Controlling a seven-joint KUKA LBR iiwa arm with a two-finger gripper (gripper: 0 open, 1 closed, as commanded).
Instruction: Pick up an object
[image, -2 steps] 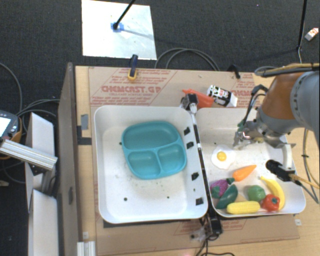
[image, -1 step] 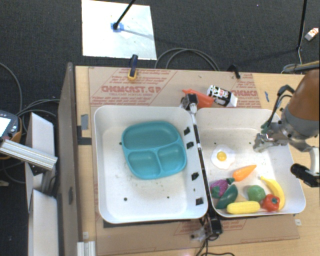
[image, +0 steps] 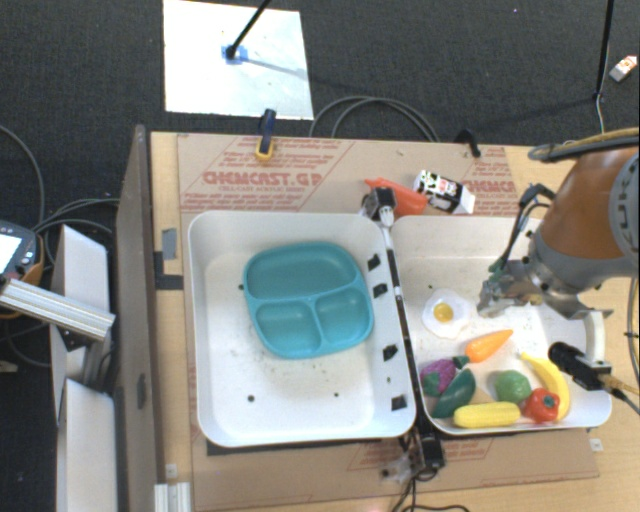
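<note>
Now claw (image: 493, 298) hovers above carrot (image: 489, 345); carrot's tip points up-right.

**Two bins side by side**

Left bin (image: 215, 400) holds a divided tray (image: 305, 298). Right bin (image: 455, 240) holds toy foods — fried egg (image: 443, 313) left of the gripper (image: 497, 293), carrot (image: 489, 345) nearer, banana (image: 551, 382) and tomato (image: 541, 404) at its near right corner.
</note>
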